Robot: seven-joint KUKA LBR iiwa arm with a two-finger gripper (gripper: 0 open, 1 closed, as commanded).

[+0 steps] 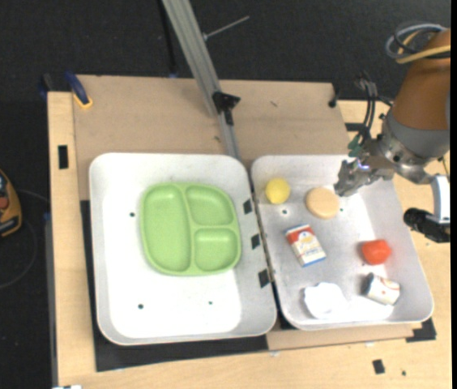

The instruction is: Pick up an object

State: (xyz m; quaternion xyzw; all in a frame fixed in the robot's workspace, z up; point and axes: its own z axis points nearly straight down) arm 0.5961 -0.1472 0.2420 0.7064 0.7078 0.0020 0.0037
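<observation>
From the overhead camera I have the gripper (348,180) hanging just beside the tan round piece (323,202) near the back of the right bin (420,250), and I cannot tell how it is set; I'd centre it squarely over that piece before descending, since it sits apart from its neighbours. That bin also holds a yellow ball (276,190), a small carton (305,245), a red object (375,251), a white lump (323,300) and a white-and-brown item (381,288), while the left bin (115,298) carries a green divided tray (189,228)
</observation>
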